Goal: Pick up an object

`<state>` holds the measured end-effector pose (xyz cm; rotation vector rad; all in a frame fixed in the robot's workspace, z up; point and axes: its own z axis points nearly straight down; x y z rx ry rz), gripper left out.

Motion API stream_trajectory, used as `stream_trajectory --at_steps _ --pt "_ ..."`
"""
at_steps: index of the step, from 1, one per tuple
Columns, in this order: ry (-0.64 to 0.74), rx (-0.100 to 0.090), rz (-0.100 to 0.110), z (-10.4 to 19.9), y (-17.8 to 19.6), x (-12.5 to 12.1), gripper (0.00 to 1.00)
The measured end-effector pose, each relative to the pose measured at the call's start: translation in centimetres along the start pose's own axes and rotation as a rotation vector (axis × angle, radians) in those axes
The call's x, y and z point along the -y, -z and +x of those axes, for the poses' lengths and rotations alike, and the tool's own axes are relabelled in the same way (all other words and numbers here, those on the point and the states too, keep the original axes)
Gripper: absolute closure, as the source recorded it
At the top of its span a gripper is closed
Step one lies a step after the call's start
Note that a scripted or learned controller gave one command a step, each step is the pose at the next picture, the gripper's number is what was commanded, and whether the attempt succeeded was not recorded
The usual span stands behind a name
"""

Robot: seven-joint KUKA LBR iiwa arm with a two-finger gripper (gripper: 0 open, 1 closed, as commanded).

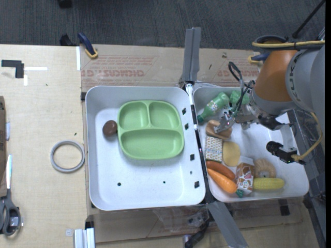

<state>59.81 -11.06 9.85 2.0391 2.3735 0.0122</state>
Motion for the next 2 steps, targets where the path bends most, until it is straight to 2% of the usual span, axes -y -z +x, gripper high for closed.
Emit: stream_trajectory --at_steps 1,2 --pt "0.060 -0.005 0.016 -0.3 2.6 12.2 0.00" --pt "0.144 -0.006 0.015 0.2 -0.5 12.2 0.00"
